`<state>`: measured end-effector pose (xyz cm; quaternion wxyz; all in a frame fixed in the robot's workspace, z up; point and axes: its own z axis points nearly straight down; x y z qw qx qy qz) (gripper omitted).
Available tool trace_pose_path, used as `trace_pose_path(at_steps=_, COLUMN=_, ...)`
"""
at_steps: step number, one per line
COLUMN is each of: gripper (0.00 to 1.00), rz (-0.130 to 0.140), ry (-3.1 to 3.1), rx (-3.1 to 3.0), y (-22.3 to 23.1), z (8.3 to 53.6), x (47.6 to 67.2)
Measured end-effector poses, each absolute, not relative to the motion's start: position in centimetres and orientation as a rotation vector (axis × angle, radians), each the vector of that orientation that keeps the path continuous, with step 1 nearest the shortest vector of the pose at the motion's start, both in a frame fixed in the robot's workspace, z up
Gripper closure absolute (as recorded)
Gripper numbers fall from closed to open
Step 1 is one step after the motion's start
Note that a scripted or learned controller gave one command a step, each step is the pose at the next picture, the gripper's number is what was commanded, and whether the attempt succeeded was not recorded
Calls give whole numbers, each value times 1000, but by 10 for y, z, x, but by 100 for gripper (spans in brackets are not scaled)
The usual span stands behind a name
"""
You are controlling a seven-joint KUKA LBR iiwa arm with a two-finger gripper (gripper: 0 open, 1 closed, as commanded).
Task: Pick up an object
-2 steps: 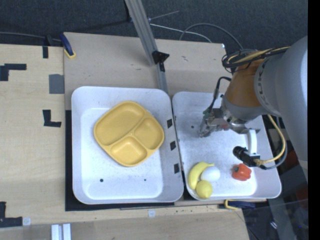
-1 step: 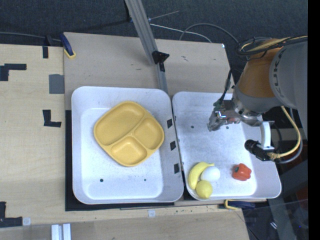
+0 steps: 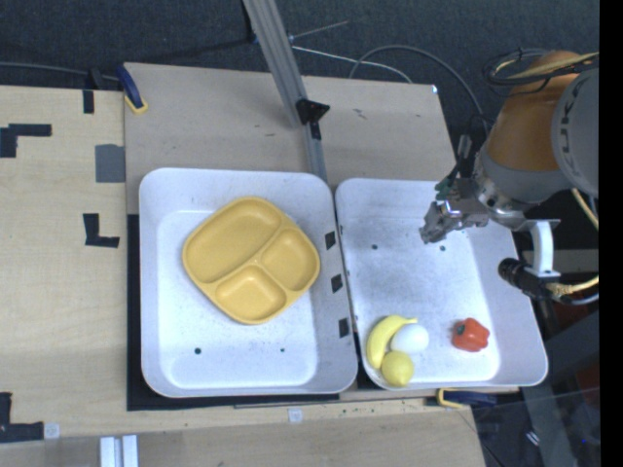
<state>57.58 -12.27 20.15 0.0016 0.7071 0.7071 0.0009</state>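
Note:
In the right bin [image 3: 389,261], near its front edge, lie a yellow banana [image 3: 384,334], a white egg-shaped object [image 3: 412,339], a yellow lemon [image 3: 396,367] and a red pepper [image 3: 470,335]. The three yellow and white items touch one another; the pepper lies apart to their right. My gripper [image 3: 437,228] hangs over the upper right part of this bin, well behind the objects, with nothing visible between its fingers.
The left bin [image 3: 165,358] holds a yellow divided plate [image 3: 251,259]. A grey metal bar [image 3: 282,56] slants down from the top toward the gap between the bins. Cables trail behind the right bin. The arm's body covers the right bin's far right edge.

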Motion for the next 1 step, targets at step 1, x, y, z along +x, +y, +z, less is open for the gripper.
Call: trace_pose_path(at_steps=1, gripper=100, rz=3, ry=2219, rx=2218, y=-132, z=249, x=576)
